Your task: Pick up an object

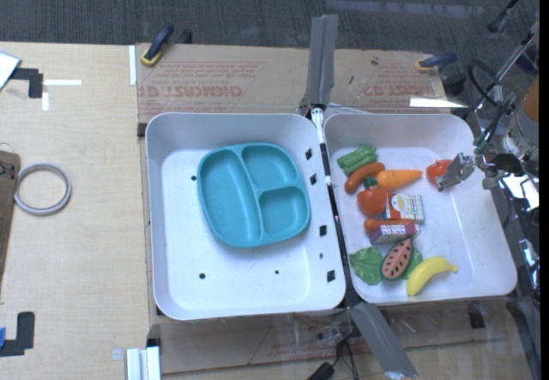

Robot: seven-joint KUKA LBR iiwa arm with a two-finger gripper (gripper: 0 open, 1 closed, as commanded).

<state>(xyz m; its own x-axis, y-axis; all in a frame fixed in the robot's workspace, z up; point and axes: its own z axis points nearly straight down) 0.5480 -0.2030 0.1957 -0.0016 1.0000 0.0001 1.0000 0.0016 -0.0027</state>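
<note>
Tomato (438, 169): small red toy, likely light, stiff, slick; take across its middle. Gripper (453, 174) touching it; claw state cannot be told.

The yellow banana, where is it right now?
The banana lies in the right bin, near its front edge, just right of the watermelon slice.

Teal divided plate (254, 194) lay in left bin (171, 284), tilted. Tape roll (39, 189) rested on wooden bench (77, 284), well left of bins. Blue-yellow clamp (158, 45) sat at cardboard sheet's (223, 78) top-left corner; second clamp (437, 63) near top right.
</note>
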